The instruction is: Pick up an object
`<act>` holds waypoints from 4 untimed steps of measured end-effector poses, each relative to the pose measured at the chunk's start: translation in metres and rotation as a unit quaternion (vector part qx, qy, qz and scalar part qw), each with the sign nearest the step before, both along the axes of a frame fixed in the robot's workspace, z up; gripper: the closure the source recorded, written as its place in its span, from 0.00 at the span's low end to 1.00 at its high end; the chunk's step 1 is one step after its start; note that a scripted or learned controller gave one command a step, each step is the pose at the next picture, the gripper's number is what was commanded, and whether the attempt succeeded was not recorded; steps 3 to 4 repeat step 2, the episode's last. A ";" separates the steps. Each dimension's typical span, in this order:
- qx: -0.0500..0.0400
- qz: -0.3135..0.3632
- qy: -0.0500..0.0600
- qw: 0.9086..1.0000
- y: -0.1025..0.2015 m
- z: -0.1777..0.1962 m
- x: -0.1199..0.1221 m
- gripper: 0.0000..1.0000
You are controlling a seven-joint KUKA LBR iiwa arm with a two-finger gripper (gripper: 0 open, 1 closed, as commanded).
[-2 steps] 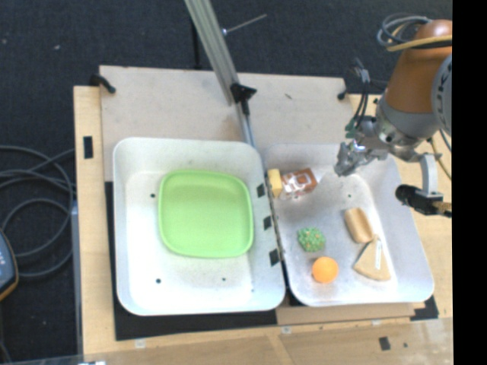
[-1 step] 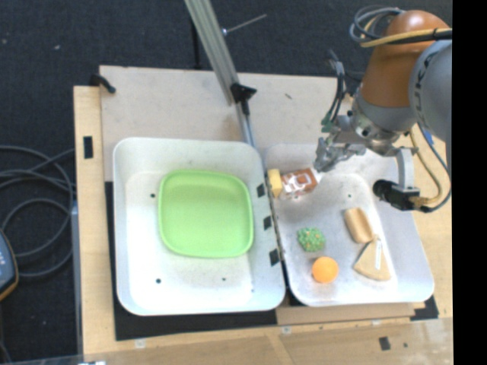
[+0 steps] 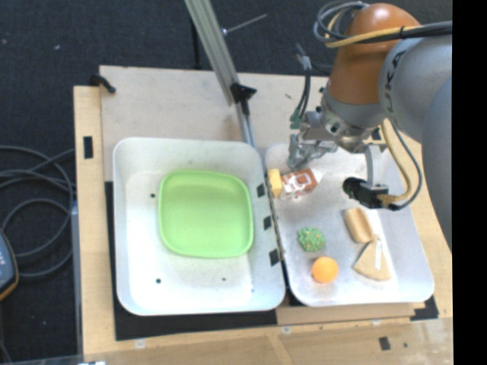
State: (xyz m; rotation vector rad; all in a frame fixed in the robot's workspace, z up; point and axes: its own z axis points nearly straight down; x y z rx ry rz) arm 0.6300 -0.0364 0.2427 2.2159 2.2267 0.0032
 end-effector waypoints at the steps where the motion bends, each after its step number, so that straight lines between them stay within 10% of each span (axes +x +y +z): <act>1: 0.000 -0.001 0.001 1.000 0.049 -0.010 -0.003 1.00; 2: 0.000 0.000 0.000 1.000 0.103 0.002 -0.003 1.00; 4: 0.000 0.000 0.000 1.000 0.103 0.002 -0.003 1.00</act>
